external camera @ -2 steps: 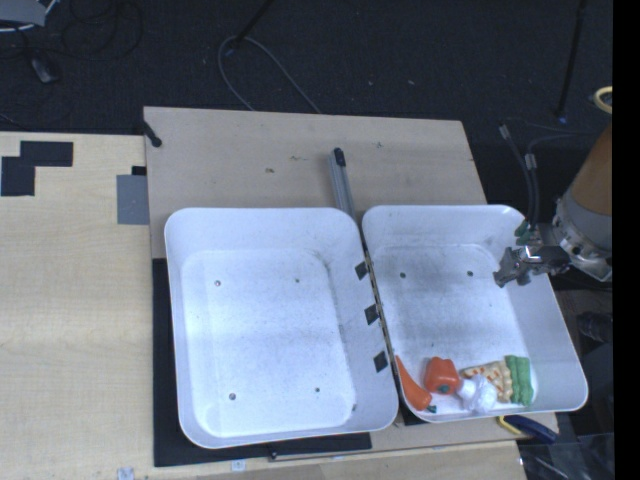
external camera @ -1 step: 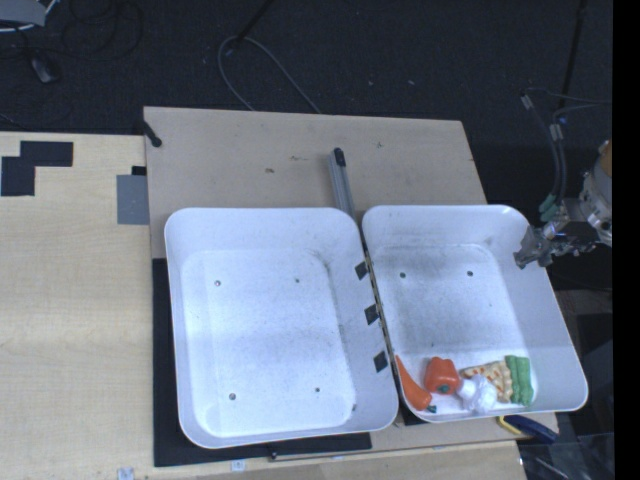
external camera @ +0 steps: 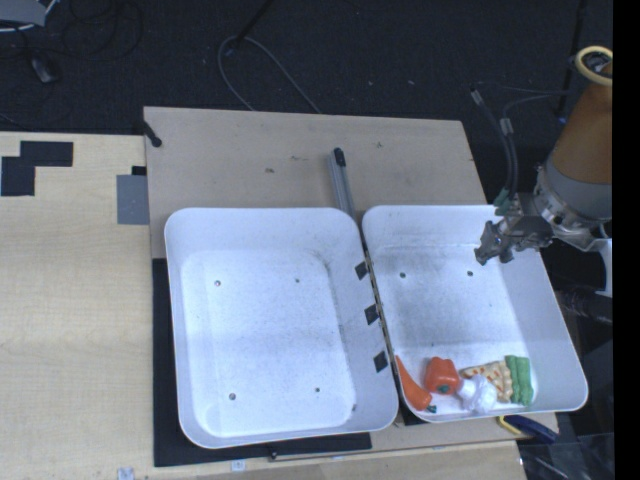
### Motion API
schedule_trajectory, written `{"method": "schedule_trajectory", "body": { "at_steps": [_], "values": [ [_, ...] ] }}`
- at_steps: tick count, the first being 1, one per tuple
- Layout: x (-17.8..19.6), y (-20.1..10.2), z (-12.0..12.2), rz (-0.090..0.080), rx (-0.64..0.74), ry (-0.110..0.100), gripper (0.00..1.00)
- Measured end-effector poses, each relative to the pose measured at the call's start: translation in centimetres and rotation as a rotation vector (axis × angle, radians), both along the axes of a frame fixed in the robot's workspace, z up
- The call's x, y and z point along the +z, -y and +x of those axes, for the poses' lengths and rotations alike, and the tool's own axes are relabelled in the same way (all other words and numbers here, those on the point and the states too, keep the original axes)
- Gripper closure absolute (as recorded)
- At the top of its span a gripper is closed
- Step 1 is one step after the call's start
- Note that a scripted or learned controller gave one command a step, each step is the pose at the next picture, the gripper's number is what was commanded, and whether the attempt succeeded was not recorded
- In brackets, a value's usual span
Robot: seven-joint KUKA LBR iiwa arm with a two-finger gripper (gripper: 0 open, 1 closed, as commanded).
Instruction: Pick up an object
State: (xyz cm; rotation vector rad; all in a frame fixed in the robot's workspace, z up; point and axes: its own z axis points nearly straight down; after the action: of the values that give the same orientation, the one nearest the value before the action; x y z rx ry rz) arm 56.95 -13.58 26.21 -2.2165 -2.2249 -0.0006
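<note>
In the camera view, the gripper (external camera: pixel 497 247) hung over the upper right edge of the right bin (external camera: pixel 450 298), with the grey arm (external camera: pixel 580 168) behind it coming in from the right. All the objects lay together in the near corner of this bin, well apart from the gripper and below it in the picture, toward the front of the table (external camera: pixel 250 158). There I saw a red toy (external camera: pixel 441 373), an orange piece (external camera: pixel 413 388) touching the bin's left wall, a white lump (external camera: pixel 478 396), a patterned piece (external camera: pixel 490 376) and a green piece (external camera: pixel 519 378) at the right end. They made a row that ran almost along the front wall. The left bin (external camera: pixel 260 318) was further away from the gripper. The gripper was small and dark in the picture, so I could not tell how wide it was, and nothing was visible in it. In my judgement, the coming move needed a travel toward the front corner, then a descent.
</note>
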Motion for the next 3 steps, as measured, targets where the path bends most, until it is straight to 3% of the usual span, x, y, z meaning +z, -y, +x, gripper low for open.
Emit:
{"method": "schedule_trajectory", "body": {
  "at_steps": [1, 3],
  "values": [
    [-0.5, -4.8, 1.0, 0.0, -0.001, 0.0, 1.0],
    [-1.3, -16.1, 0.8, 0.0, 0.0, -0.001, 1.0]
  ]
}}
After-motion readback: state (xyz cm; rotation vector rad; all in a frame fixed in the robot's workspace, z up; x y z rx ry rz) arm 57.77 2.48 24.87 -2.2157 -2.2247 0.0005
